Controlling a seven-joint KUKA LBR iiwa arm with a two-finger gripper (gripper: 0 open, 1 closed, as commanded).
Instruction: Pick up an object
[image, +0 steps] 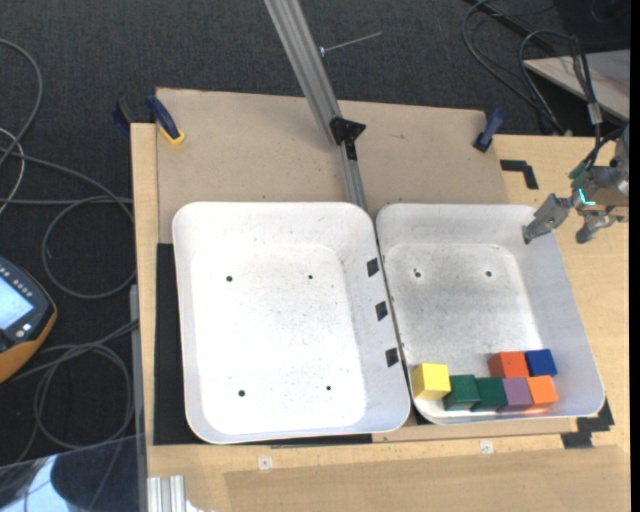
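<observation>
Several small coloured blocks lie along the near edge of the right bin (470, 290): a yellow block (432, 379), two green blocks (463, 389), a red block (512, 364), a blue block (540, 361), a purple block (517, 391) and an orange block (541, 389). My gripper (563, 226) hangs at the far right, above the right bin's back right corner, well away from the blocks. Its two fingers are spread apart with nothing between them.
The left bin (270, 320) sits beside the right one on the wooden bench. A slanted metal pole (318, 80) rises from behind the bins' junction. Blue clamps (165, 118) hold the bench's back corners. Cables lie on the floor at left.
</observation>
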